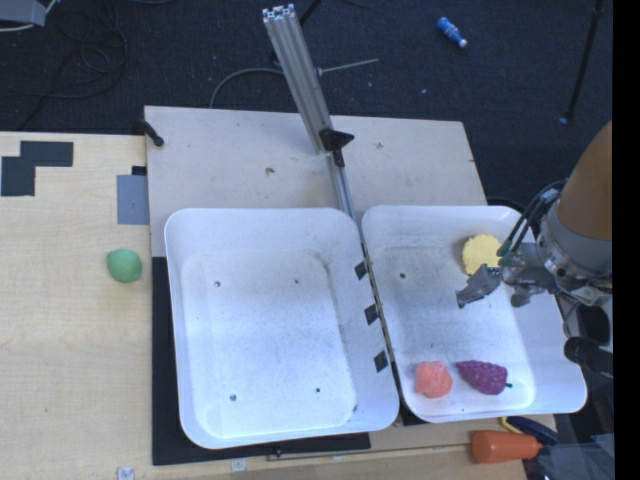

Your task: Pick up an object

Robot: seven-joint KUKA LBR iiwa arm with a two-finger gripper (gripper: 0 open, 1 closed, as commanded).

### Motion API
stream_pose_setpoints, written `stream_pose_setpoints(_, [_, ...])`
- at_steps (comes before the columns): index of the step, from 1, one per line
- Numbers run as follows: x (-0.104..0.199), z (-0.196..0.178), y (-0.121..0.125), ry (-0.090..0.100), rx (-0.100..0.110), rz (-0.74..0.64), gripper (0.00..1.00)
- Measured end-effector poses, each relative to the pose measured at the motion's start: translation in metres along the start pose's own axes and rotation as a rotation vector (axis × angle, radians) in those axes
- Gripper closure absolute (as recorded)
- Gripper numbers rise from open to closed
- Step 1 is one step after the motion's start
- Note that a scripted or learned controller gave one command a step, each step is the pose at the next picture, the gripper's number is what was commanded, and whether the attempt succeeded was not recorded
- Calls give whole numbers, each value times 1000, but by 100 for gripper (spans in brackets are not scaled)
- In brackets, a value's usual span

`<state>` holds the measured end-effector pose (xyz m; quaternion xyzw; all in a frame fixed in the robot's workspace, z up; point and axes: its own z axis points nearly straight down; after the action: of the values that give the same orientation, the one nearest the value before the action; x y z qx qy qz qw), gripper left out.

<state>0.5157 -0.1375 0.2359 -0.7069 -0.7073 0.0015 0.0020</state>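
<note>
Bench: two white bins; right bin holds all objects.
Yellow object: rounded, far right, partly behind gripper.
Purple cluster, pink lump: near edge.
Fingers: state indiscernible.
</note>
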Motion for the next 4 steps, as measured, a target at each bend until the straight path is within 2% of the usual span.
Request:
stream_pose_setpoints(2, [-4,88,-2,0,-1,0,0])
stream_pose_setpoints(3, [-5,76,-1,-1,-4,2,100])
stream_pose_setpoints(4, [-3,15,4,-2,-10,1,100])
